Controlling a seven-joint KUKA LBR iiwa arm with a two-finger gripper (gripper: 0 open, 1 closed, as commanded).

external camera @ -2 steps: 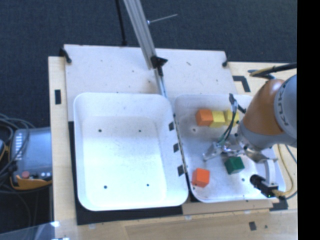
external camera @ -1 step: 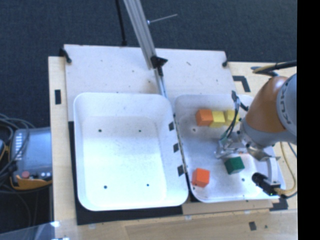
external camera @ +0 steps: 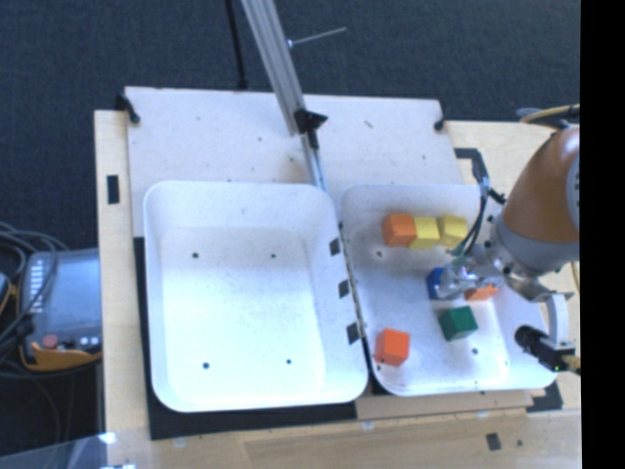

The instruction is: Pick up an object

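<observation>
- Right bin (external camera: 363, 225): shallow, white, holding every loose block recorded here; the left bin (external camera: 244, 291) stood beside it.
- Gripper (external camera: 455, 283): low inside the right bin, near its middle, at the end of the grey arm (external camera: 540, 203) reaching in from the right. Whether it was apart, together or clamped on anything could not be told; the tip was too small and cluttered.
- Blue block (external camera: 436, 283): touching or just beside the gripper's tip on its left, partly covered by it. Judged the likeliest target. Not confirmed as held.
- Green block (external camera: 456, 322): just below the gripper, near the blue block.
- Small orange piece (external camera: 480, 292): just right of the tip; its shape unclear.
- Orange block (external camera: 398, 230) and two yellow blocks (external camera: 439, 231): in a row, touching, near the bin's far wall, above the gripper.
- Second orange block (external camera: 393, 345): near the bin's front left corner, well apart from the gripper.
- Handling note (judgement): the step in hand appeared to be closing on the blue block. It would be done well by centring the tip over that block, coming straight down, and keeping clear of the green block, so that one thing alone was taken.
- Risk (judgement): an off-centre squeeze could push the blue block aside.
</observation>
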